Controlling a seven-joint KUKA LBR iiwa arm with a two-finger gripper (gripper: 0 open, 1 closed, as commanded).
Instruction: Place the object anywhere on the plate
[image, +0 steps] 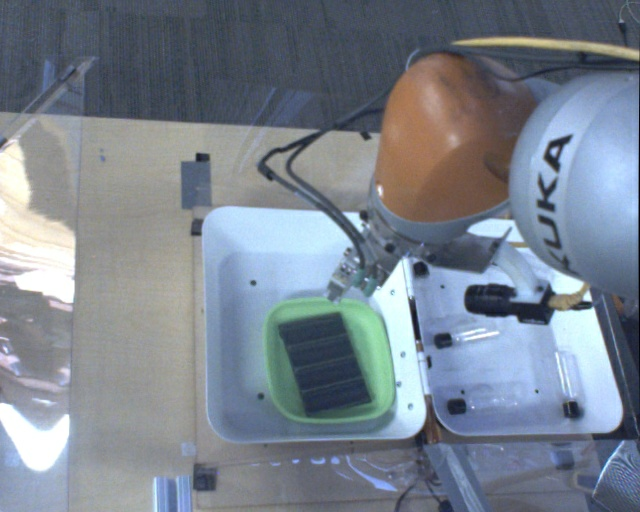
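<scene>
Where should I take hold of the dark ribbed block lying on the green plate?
Probably across its two long sides, near the middle, coming straight down from above. The dark ribbed block lies flat in the green plate, whose raised rim blocks a sideways approach. The block's short width looks the easier span for the end effector.

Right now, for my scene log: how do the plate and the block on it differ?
The plate is bright green; the block is dark grey. The plate is larger; the block lies inside its rim. The plate looks smooth; the block is ribbed crosswise. Both are roughly rectangular and sit in the same bin.
</scene>
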